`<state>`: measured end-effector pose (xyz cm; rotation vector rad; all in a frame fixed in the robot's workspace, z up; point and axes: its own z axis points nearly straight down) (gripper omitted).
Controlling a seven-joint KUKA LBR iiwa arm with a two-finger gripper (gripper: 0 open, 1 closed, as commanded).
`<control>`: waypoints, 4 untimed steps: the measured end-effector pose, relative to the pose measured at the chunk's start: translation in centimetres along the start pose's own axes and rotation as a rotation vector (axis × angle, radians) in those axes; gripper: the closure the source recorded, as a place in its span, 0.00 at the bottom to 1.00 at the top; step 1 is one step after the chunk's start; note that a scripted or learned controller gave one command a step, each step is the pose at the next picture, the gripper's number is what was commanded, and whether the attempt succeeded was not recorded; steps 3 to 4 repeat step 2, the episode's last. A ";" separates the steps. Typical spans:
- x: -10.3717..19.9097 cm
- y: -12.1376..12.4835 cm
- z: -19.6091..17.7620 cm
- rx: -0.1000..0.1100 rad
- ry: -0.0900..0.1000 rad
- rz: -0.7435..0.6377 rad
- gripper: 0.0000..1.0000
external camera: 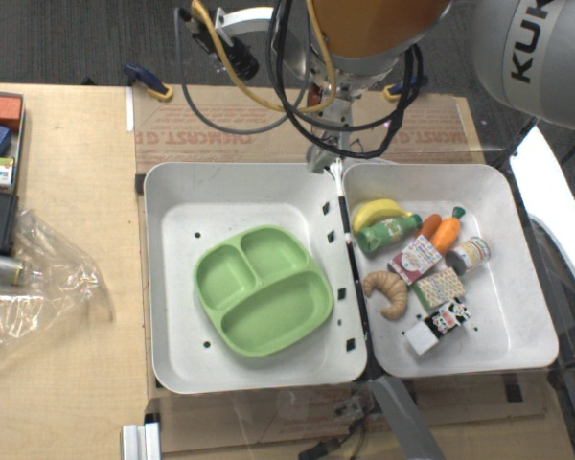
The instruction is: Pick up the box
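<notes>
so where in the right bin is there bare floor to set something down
Bare floor in the right bin lies along its right wall and near edge, past the can and cow-print box. The left half is crowded: banana, green bottle, croissant.

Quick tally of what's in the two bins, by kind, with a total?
Fruit and veg: 2, banana, carrot
Bottles: 1, green bottle
Pastry: 1, croissant
Cans: 1, can
Boxes: 3, pink box, checked box, cow-print box
Plates: 1, green plate
Total: 9
</notes>
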<state>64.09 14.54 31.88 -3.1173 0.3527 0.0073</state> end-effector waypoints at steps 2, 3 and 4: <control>-9.5 -6.4 13.6 -0.003 -0.001 -0.021 1.00; -9.5 -6.4 13.6 -0.003 -0.001 -0.021 1.00; -9.5 -6.4 13.6 -0.003 -0.001 -0.021 1.00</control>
